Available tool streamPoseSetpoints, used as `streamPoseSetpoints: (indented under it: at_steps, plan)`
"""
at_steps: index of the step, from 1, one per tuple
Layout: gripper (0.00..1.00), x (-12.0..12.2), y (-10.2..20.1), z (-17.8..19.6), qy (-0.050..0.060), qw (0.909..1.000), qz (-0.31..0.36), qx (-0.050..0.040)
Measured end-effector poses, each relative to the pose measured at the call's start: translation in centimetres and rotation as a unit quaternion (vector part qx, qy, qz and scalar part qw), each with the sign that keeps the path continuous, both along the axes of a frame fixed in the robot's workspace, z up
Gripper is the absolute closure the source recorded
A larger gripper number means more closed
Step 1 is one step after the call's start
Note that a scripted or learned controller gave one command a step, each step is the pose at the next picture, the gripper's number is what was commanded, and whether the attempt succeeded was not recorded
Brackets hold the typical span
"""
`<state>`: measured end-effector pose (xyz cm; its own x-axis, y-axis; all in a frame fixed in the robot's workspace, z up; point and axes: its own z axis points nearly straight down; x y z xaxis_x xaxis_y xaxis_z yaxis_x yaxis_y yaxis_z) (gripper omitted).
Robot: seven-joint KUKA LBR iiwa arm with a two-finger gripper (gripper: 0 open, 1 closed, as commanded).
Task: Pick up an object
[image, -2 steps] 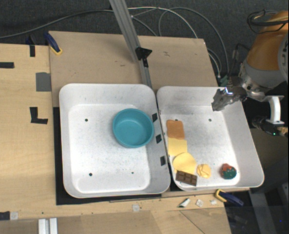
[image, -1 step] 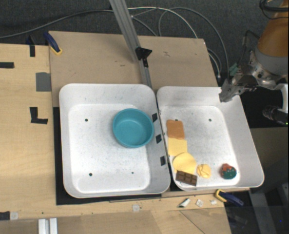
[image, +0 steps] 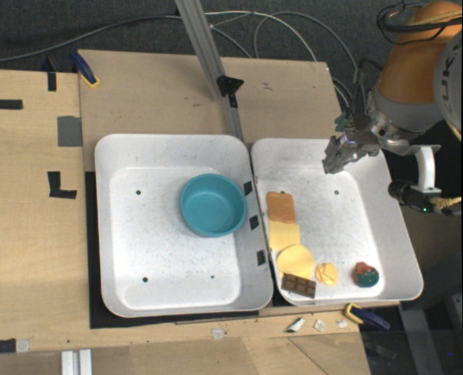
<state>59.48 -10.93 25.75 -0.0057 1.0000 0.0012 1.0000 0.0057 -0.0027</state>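
Note:
My gripper (image: 335, 162) hangs over the far part of the right bin (image: 387, 209), above bare floor, with nothing seen between its fingers. Along that bin's left side lie a tan bread slice (image: 281, 207), a pale yellow square (image: 285, 233), a yellow disc (image: 296, 258) and a brown chocolate piece (image: 299, 286). A small yellow lump (image: 326, 273) and a red and green toy (image: 365, 274) rest near the bin's front edge. A blue bowl (image: 211, 204) stands in the left bin (image: 129, 233). All objects lie well short of the gripper.
A grey metal pole (image: 208, 53) slants across the bench behind the bins. Cables (image: 293, 30) run along the dark floor at the back. Clamps (image: 87, 73) sit at the board's far left corner and its front edge (image: 364, 315).

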Motion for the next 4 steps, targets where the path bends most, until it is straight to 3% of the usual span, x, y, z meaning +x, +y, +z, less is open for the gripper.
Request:
streamPoseSetpoints:
  at_steps: [1, 4]
  plan:
    - [1.0, -1.4, 6.0, -1.1, 0.0, 1.0, 0.001, 0.0001]
    - [1.0, -4.2, 19.7, -3.6, 0.001, 1.0, 0.001, -0.0002]
